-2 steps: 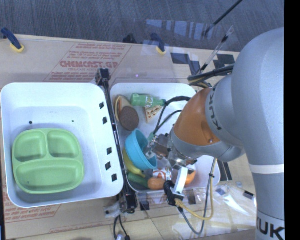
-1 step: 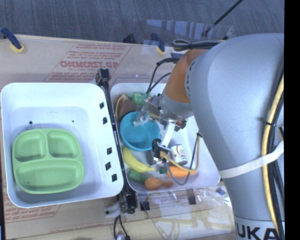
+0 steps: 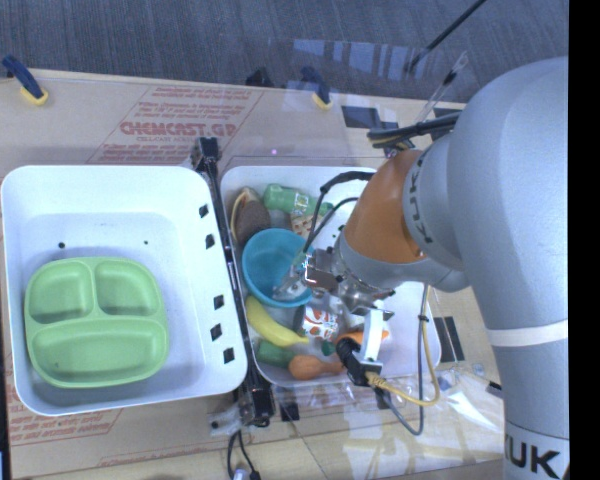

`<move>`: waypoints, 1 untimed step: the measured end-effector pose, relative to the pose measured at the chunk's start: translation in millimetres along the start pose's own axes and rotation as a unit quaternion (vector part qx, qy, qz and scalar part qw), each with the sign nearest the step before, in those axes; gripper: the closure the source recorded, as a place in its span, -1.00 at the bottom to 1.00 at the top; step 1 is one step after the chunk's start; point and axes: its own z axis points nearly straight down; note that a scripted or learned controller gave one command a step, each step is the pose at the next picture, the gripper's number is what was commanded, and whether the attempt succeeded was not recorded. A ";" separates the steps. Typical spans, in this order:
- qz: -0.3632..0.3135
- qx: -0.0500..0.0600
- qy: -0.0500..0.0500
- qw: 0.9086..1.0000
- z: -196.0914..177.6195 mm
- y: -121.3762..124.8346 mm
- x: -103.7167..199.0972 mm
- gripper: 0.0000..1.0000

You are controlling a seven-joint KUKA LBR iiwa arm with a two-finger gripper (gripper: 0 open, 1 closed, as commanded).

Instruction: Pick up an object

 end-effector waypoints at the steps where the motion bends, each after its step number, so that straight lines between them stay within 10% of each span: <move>1: 0.000 -0.007 -0.001 1.000 -14.6 5.4 -2.7 1.00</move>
